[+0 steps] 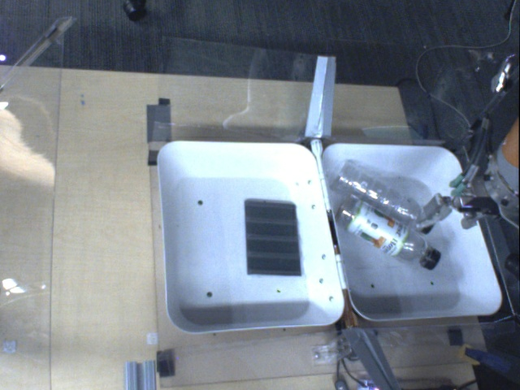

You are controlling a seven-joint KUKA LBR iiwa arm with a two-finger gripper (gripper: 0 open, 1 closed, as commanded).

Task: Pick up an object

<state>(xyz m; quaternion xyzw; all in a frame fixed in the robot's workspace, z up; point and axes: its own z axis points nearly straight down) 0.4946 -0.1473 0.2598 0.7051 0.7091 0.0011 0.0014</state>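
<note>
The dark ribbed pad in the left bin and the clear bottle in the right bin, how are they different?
The dark ribbed pad is opaque and flat; the clear bottle is see-through and rounded, with a label and a dark cap. The pad lies alone, square with the left bin; the bottle lies slanted in the right bin, against other clear plastic. Both rest on white bin floors.

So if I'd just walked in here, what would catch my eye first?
Probably the dark ribbed rectangular block lying flat in the middle of the left white bin. Next, the clear plastic bottles in the right white bin: one with a label and dark cap, another clear one above it. The arm's tool sits at their right end.
</note>
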